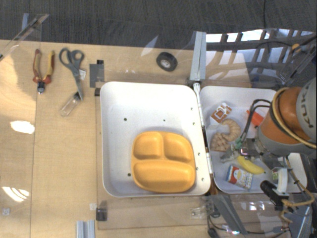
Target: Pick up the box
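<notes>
Arm (292,120) cut off by right edge; its bulk hides much of the right bin (214,180), far side and right wall. Gripper (243,150) end buried among clutter, too small to read. Box (239,176) print illegible, perhaps a juice carton. Small snack (221,114) too small to identify.

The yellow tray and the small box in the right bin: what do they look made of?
The yellow tray looks like moulded plastic, matte with a soft sheen and rounded compartment edges. The small box looks like printed cardboard, with flat faces and coloured graphics; too small to be sure.
</notes>
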